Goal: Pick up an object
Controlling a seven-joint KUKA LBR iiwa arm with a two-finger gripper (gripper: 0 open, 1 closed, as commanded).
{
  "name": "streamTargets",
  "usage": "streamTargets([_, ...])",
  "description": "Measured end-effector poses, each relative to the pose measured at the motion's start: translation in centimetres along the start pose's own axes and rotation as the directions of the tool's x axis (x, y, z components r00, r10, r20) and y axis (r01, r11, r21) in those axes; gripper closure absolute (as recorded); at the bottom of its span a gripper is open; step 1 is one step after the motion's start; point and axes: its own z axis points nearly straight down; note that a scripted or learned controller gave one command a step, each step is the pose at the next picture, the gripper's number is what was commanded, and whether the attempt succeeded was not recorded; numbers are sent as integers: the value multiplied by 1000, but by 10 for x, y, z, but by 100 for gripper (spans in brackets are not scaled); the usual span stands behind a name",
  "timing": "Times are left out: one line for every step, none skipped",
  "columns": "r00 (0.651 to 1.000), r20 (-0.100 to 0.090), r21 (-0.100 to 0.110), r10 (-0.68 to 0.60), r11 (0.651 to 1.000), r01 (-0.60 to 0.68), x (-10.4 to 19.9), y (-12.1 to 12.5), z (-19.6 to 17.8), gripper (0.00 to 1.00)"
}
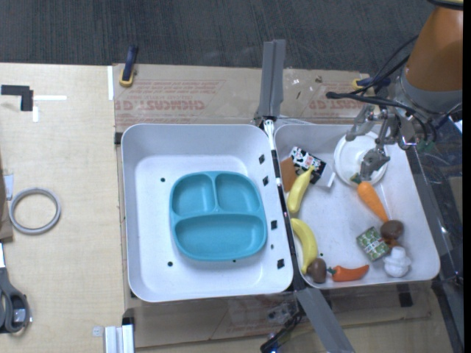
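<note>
My gripper (375, 159) hangs over the back of the right bin (423, 219), right above a white bowl (347, 155). Just in front of it lies an orange carrot (373, 201). Along the bin's left side are two yellow bananas (298, 190) (305, 243) and a black-and-white carton (306, 160). Toward the front lie a green block (372, 243), a brown round piece (392, 230), a white piece (397, 262), a small orange-red vegetable (349, 273) and a brown fig-like piece (316, 271). I see nothing held.
The left bin (147, 168) holds a blue divided plate (218, 215). On the wooden bench at the left lie a grey tape ring (33, 210) and scissors (11, 311). A blue-and-yellow clamp (130, 65) sits at the back.
</note>
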Motion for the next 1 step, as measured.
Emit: streamTargets([1000,-1,0,0,1000,0,80,-57,110,0])
